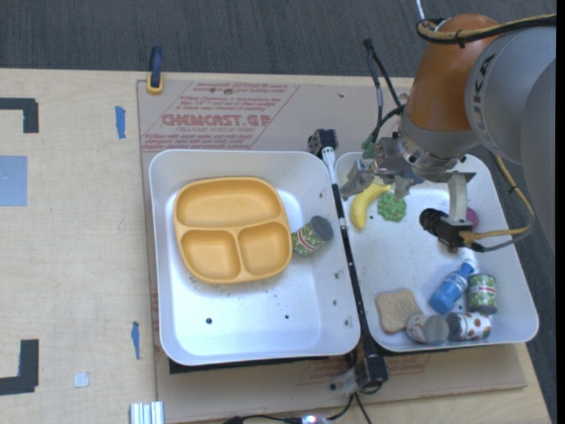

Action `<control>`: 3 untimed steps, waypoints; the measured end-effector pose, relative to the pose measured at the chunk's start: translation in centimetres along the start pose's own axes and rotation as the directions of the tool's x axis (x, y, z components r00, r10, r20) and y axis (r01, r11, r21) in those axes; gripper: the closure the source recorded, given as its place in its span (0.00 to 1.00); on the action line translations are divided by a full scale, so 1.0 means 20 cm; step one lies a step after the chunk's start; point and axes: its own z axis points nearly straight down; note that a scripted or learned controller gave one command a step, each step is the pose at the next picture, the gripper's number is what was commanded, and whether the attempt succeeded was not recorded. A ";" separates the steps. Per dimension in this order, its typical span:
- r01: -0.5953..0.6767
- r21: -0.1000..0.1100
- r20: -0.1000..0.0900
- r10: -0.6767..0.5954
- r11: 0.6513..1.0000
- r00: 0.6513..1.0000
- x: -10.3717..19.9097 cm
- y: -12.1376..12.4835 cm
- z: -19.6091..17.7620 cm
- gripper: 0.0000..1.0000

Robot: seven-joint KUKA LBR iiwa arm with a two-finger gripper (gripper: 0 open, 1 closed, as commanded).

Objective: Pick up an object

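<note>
Bins point(177, 343) of shallow white plastic are set side by side on a wooden surface point(71, 263). The left bin is occupied by a yellow divided plate point(231, 228), with a small green-labelled can point(311, 236) lying on its side just beside the plate's right edge. The right bin point(521, 321) is reached into by the grey arm with its orange band point(446, 69); the tool point(388, 173) is held low over the bin's upper left part, right above a yellow banana point(362, 206) and a green leafy toy point(392, 208) that lie touching each other. Whether the tool is apart or together cannot be told, and nothing is seen between it. Near the bin's lower right corner are gathered a blue bottle point(450, 290), a green can point(482, 292), a slice of toast point(397, 307), a grey round piece point(431, 329) and a spotted item point(475, 327)
</note>
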 end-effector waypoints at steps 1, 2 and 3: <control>-0.002 0.002 -0.001 0.002 1.000 1.000 0.01 -0.48 0.00 0.00; -0.002 0.002 -0.001 0.002 1.000 1.000 0.01 -0.48 0.00 0.00; -0.002 0.002 -0.001 0.002 1.000 1.000 0.01 -0.48 0.00 0.00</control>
